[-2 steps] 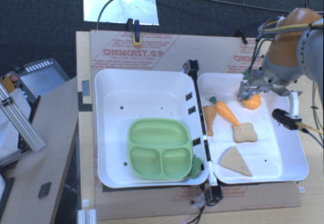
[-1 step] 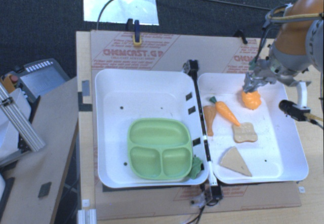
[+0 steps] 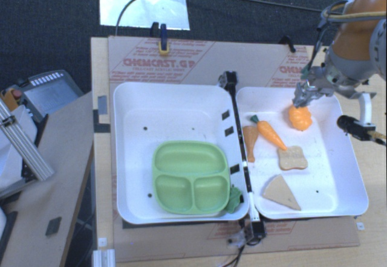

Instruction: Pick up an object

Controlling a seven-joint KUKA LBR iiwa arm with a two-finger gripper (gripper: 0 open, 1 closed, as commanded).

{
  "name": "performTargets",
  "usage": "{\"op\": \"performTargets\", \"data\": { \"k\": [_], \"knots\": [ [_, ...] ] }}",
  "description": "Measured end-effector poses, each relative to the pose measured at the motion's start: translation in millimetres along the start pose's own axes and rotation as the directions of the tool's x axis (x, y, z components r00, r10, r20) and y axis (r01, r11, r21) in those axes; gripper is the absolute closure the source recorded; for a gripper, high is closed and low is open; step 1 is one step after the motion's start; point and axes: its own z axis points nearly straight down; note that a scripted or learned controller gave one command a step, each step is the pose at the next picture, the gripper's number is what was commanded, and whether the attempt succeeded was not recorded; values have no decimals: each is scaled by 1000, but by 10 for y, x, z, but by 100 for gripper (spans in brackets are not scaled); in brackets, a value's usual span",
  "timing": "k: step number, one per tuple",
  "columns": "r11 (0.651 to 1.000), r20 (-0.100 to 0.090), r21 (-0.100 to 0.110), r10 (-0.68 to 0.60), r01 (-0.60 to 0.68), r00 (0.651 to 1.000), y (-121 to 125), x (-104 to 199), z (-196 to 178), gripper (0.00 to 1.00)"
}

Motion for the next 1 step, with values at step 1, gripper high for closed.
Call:
{"op": "performTargets", "data": {
  "k": [1],
  "knots": [
    [1000, 0, 0, -2, 2, 1000, 63, 552, 48, 100]
  ]
}}
